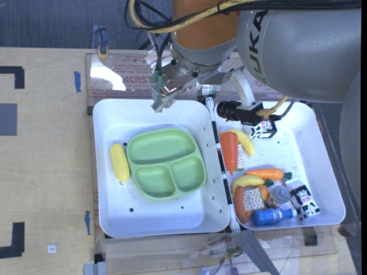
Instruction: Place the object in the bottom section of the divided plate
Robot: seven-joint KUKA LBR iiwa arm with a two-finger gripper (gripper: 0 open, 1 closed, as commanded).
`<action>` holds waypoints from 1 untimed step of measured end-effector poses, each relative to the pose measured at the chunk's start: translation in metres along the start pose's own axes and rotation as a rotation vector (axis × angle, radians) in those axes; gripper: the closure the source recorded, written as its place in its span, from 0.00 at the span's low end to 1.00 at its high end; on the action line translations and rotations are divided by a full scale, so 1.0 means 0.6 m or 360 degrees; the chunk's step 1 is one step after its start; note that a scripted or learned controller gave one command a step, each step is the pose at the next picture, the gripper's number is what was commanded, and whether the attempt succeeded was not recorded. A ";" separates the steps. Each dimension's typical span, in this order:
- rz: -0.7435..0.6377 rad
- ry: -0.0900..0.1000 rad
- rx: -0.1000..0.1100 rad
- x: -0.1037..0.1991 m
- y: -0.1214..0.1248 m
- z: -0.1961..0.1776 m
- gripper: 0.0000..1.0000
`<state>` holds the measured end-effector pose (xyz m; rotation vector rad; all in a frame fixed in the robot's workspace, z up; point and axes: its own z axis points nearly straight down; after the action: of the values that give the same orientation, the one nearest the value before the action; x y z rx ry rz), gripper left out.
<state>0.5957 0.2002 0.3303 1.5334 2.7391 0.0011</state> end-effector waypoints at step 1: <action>-0.0495 -0.0002 -0.0003 -0.098 0.081 0.020 1.00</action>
<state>0.6678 0.1752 0.3182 1.0901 2.9416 0.0025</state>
